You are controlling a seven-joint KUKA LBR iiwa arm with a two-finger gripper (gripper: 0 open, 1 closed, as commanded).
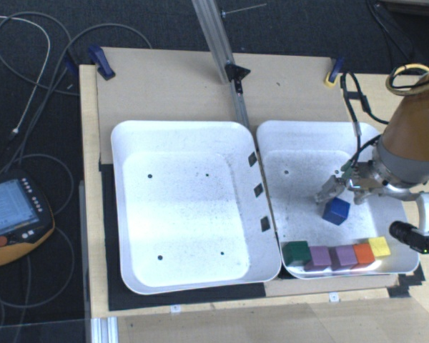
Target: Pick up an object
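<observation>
Over the right bin [300, 138], the arm [409, 138] reaches in from the right edge, and its end effector [343, 190] sits low above the bin floor with its fingers spread apart. A blue cube [337, 211] is just below the fingertips, tilted on one corner; whether it is pinched between them or merely resting on the floor cannot be told. Along the near wall of the same bin stands a row of blocks touching one another: a green block [296, 252], a purple block [319, 257], a second purple block [342, 256], an orange block [364, 253] and a yellow block [380, 246]. Beside it, the left bin [129, 148] rests on the tabletop [164, 84].
</observation>
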